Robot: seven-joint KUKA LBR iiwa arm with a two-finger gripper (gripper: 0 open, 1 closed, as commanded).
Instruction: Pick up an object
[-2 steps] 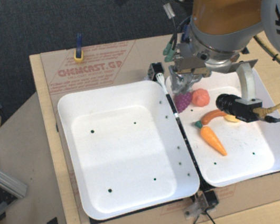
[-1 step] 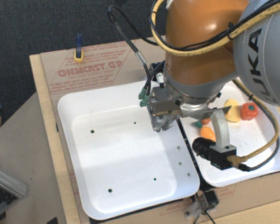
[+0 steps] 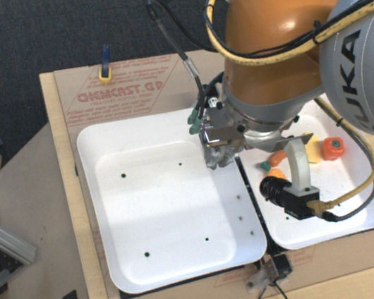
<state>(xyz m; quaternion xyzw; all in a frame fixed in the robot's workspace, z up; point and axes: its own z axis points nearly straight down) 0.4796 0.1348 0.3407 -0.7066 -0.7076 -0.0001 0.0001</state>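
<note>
My gripper (image 3: 218, 155) hangs over the rim between the two bins, at the left bin's right wall, below the big orange wrist band (image 3: 273, 30). In the right bin (image 3: 370, 209) lie a red tomato-like toy (image 3: 331, 148), an orange carrot-like piece (image 3: 275, 159) and a yellow piece (image 3: 305, 139), all just right of the gripper and partly hidden by the arm. I see nothing held at the gripper.
The left bin (image 3: 124, 220) is a white tray with small dark dots on its floor. Both bins rest on a cardboard sheet (image 3: 125, 84) with red lettering. A black cable fitting (image 3: 289, 199) on the arm hangs over the right bin. A blue-and-yellow clip (image 3: 105, 65) sits at the cardboard's far edge.
</note>
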